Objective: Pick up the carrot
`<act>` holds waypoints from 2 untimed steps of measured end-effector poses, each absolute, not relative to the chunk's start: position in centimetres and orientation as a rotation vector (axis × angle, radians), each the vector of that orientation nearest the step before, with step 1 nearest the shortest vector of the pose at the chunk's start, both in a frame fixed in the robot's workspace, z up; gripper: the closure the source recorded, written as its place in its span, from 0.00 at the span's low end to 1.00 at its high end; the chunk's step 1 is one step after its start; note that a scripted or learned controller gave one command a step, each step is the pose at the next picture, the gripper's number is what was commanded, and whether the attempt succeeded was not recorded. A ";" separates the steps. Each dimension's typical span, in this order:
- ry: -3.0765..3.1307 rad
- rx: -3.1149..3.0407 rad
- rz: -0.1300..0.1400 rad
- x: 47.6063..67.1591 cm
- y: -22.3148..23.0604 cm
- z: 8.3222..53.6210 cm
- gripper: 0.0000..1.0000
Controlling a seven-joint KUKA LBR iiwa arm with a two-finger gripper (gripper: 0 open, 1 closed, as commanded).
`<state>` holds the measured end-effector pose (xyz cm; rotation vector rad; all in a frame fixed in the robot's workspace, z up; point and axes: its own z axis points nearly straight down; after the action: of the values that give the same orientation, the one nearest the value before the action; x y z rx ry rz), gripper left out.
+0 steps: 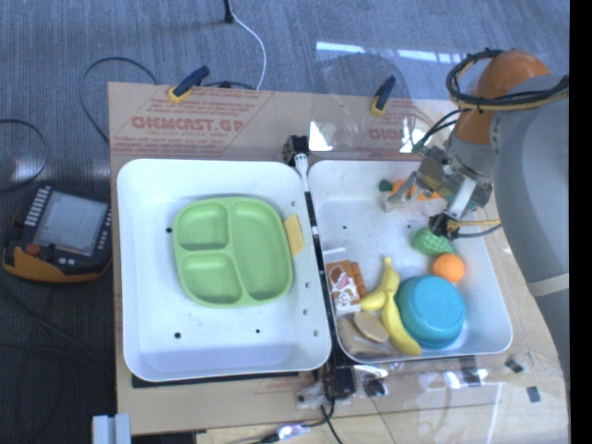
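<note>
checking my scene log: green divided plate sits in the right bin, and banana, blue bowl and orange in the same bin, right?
Not quite. The camera view shows the green divided plate in the left bin, alone. The banana, blue bowl and orange do share the right bin.

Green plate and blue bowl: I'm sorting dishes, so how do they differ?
The green plate is flat with three compartments; the blue bowl is round and deeper. The green plate lies alone in the left bin; the blue bowl crowds the right bin, against a banana.
</note>
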<state>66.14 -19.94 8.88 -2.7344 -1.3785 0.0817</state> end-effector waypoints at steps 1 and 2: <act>-1.170 -2.813 0.093 66.2 -19.6 8.9 0.00; -1.174 -2.844 0.066 66.6 -19.8 10.0 1.00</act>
<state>66.62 -19.76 10.01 -2.8444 -1.1744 0.0659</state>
